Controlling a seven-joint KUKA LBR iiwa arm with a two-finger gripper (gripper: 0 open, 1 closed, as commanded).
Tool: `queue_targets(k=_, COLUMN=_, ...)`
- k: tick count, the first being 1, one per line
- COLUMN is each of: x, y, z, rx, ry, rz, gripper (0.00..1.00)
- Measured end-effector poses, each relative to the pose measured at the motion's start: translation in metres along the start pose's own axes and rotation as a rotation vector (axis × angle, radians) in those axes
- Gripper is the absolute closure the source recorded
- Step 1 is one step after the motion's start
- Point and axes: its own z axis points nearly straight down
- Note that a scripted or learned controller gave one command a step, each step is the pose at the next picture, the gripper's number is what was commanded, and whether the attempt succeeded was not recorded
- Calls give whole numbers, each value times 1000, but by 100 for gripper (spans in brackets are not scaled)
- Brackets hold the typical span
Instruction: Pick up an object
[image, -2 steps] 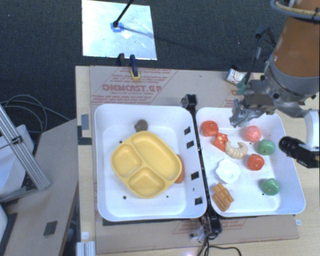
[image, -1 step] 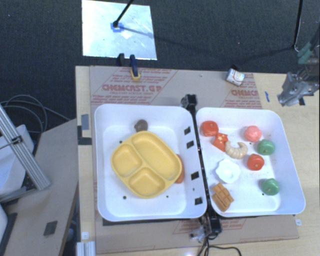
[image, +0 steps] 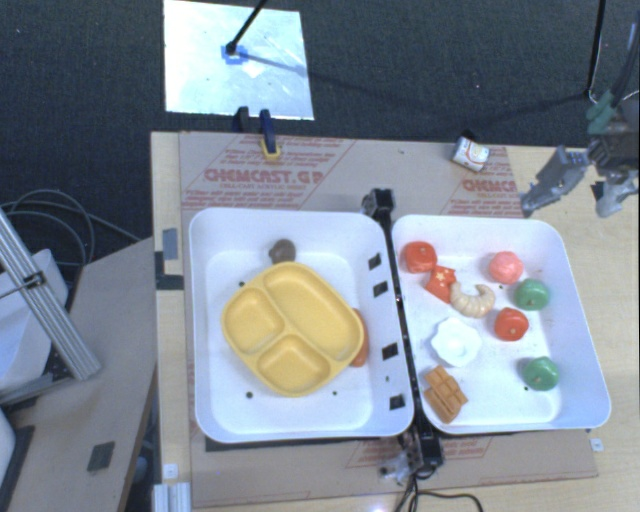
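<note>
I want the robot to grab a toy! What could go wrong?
1. The toys in the right bin sit close together: the croissant touches the red piece, so the gripper might bump one while going for the other.
2. The green balls look round and may roll away.
3. The gripper hangs outside the bin, above its far corner, so it could clip the rim coming in.

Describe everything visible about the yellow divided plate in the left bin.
The yellow three-compartment plastic plate lies flat and right side up in the left shallow white bin, turned at a slant to the bin's walls. It has rounded corners, raised rims and three hollows, all bare. A small brown lump sits just beyond its far edge, and an orange piece peeks from under its right edge.
</note>
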Motion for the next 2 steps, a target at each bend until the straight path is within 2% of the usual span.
queue_targets(k=1, x=0, y=1, z=-11, rx=-4, ry=0, rz=-4, gripper=100)
queue_targets(k=2, x=0, y=1, z=-11, rx=-3, ry=0, rz=-4, gripper=0)
